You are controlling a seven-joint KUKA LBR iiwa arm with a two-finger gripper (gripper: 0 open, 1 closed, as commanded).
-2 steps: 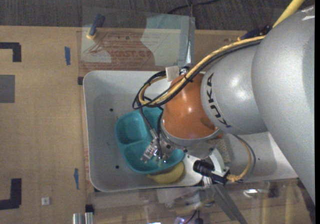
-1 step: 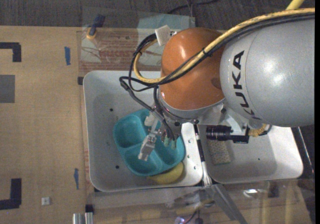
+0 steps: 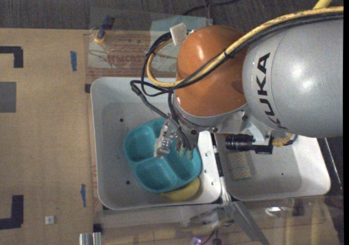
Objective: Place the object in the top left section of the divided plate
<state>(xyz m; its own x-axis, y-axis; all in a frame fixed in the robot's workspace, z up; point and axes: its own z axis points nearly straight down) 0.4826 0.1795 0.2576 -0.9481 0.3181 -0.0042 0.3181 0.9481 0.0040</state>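
We count two white bins [image 3: 109, 129], one teal divided plate [image 3: 150, 162] in the left bin and one yellow object [image 3: 182, 192] against the plate's lower rim, partly hidden. The gripper [image 3: 169, 143] hangs above the plate; we cannot tell its grip.

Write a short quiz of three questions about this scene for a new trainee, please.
1. True or false: the teal divided plate lies in the left bin.
2. What colour is the object at the plate's lower edge?
3. The gripper hovers over: A) the plate, B) the right bin, C) the bench.

Key: 1 true; 2 yellow; 3 A.
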